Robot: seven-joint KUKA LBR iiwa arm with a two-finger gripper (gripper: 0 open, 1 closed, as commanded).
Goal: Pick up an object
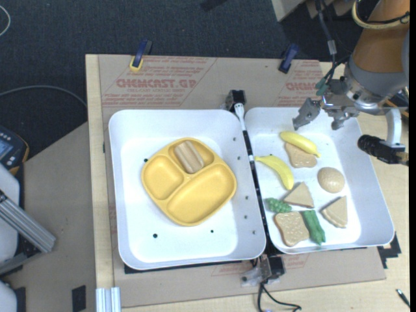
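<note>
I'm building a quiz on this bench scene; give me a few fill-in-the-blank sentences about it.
1. The yellow tray lies in the ___ bin.
2. The right bin holds ___ bananas.
3. The hot dog lies in a compartment of the ___.
4. The end effector hangs open above the right bin's ___ edge.

Missing words: left; two; tray; far

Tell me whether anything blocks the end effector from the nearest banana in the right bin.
Nothing visible does. The end effector hangs open over the right bin's far end, and the nearest banana lies just in front of it, resting partly on a bread slice, with its top exposed.
</note>
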